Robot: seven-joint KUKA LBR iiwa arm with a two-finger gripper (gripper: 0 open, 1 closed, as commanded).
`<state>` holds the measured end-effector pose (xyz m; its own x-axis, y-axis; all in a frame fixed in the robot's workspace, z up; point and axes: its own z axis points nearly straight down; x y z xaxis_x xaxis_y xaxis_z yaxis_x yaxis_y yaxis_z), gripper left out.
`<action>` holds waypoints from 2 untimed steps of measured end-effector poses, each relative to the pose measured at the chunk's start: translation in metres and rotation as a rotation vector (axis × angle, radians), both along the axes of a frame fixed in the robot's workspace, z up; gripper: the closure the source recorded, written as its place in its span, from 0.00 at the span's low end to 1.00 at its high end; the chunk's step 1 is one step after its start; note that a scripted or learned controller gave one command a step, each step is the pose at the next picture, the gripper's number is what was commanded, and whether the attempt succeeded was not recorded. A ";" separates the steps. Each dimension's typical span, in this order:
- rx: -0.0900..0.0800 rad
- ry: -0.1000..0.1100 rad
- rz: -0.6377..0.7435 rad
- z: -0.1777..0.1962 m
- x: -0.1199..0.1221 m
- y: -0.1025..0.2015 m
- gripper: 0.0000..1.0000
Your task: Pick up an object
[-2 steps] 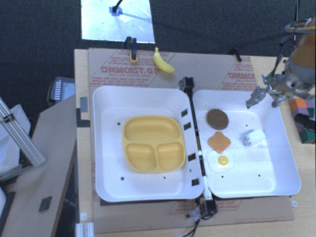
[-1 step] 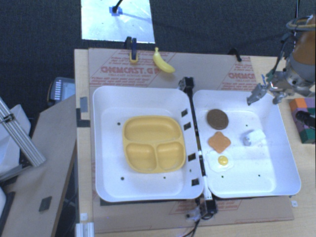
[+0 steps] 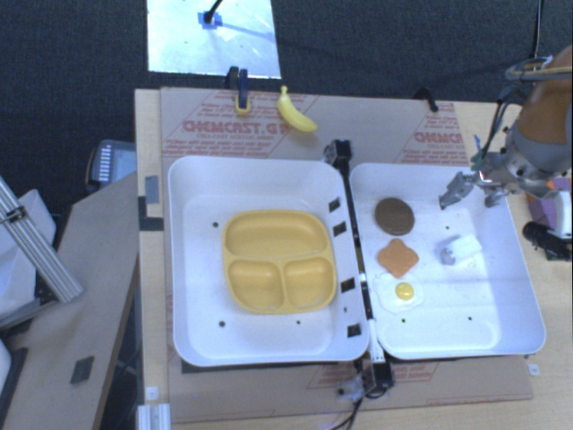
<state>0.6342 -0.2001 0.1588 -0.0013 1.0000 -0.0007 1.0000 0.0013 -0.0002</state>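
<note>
In the right bin point(image 3: 501, 330) lie a brown round patty point(image 3: 394, 215), an orange toy piece point(image 3: 397, 258), a fried egg toy point(image 3: 400, 293) and a small pale grey object point(image 3: 458, 250). My gripper point(image 3: 474, 189) hangs over the bin's far right part, above and to the right of the pale object. Its two fingers are spread apart and hold nothing. The arm comes in from the right edge.
The left bin point(image 3: 197, 330) holds a yellow divided tray point(image 3: 273, 260). A toy banana point(image 3: 296, 113) lies on the cardboard behind the bins, near a yellow clamp point(image 3: 241, 92). A black divider with clips point(image 3: 351, 249) runs between the bins.
</note>
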 end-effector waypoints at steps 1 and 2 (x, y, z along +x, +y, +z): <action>0.001 0.001 0.004 -0.057 0.009 0.004 0.00; 0.000 -0.002 0.005 -0.074 0.010 0.004 0.00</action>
